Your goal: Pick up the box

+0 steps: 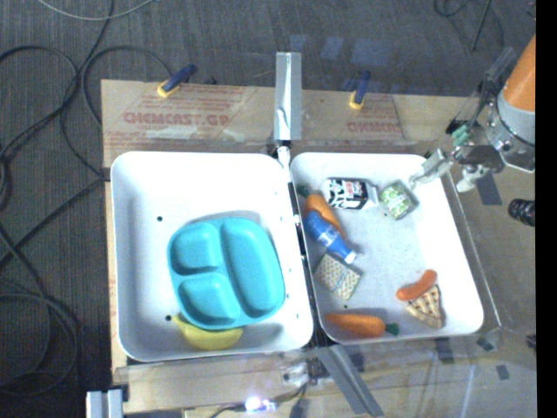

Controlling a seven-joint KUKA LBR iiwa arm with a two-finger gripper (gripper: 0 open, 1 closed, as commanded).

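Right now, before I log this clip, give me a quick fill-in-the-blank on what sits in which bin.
1. The blue divided tray lies in the ____ bin.
2. The black-and-white box lies in the ____ bin.
3. The blue bottle lies beside an ____ carrot.
4. The gripper hovers at the right bin's ____ right corner.

Missing words: left; right; orange; far

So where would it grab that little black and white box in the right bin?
Probably from above, fingers closing across the short sides of the black and white box. It lies flat near the bin's far wall, with open floor in front and the green packet close on its right.
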